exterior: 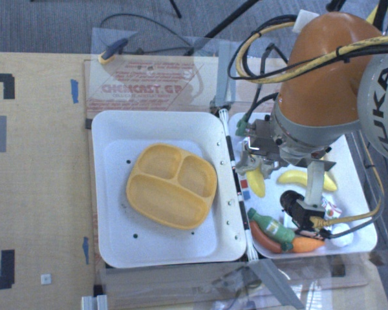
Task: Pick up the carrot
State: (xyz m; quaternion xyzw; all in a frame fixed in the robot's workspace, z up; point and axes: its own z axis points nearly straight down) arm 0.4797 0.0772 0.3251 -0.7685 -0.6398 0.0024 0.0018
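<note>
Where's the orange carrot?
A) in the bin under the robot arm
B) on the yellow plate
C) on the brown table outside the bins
A: the carrot lies in the bin beneath the arm, near its front edge, right beside the green bottle.

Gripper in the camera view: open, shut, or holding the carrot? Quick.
Gripper: cannot be told from this view.
The carrot lies in the right bin, apart from the gripper.
</note>
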